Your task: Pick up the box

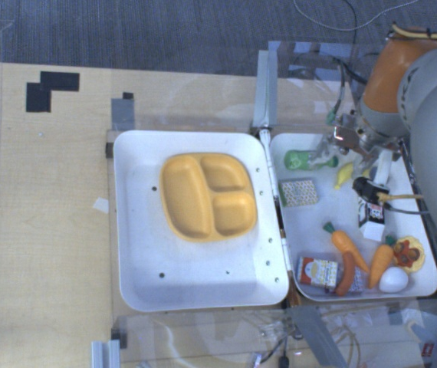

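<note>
- While my arm (431, 129) reaches in from the right side of the desk (42, 221), its grey bulk hangs over the right edge of the right bin (310, 232).
- My wrist, with the orange band (383, 75) above it, sits over the far right corner of that bin and slants down and leftward.
- My end effector (346, 142) is low over the far end of the right bin, just beside a green toy (298, 159) and a small yellow banana (343, 176).
- Whether my end effector is spread or pressed together I cannot tell; nothing shows clearly in its grip.
- The red box (319, 272) lies flat at the near edge of the right bin, well apart from my end effector.
- A sausage (346, 276) touches the red box on its right side, with two carrots (349, 245) just beyond.
- An egg (392, 280) rests in the near right corner.
- A speckled flat pack (299, 192) lies near the bin's left wall, and a white and black carton (372, 222) is below my wrist.
- The left bin (138, 236) holds a yellow divided plate (207, 195).
</note>
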Controlling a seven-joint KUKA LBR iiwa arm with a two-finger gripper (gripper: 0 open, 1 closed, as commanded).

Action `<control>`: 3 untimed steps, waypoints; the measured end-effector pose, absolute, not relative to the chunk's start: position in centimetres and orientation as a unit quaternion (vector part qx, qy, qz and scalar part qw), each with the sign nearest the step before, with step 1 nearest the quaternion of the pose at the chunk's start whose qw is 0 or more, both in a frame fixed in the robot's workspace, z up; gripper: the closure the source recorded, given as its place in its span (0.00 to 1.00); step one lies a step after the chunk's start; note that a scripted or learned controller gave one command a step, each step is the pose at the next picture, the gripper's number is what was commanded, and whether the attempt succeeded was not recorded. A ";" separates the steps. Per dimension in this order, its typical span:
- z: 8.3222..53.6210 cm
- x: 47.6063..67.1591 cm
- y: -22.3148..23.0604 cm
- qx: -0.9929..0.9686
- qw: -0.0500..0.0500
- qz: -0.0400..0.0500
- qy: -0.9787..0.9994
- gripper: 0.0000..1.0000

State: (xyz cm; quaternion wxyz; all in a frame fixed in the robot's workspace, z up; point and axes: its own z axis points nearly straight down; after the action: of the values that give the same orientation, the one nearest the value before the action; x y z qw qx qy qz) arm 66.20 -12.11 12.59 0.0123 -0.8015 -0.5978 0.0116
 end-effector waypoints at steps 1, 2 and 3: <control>14.9 54.3 -12.9 -0.766 -0.002 -0.002 -0.643 0.00; 14.9 54.3 -12.9 -0.766 -0.002 -0.002 -0.643 0.00; 21.4 64.5 -7.0 -0.720 -0.002 -0.002 -0.694 0.00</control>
State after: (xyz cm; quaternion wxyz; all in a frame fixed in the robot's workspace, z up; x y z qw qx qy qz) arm 64.48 -6.98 21.35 -0.0021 -0.7195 -0.6945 -0.0023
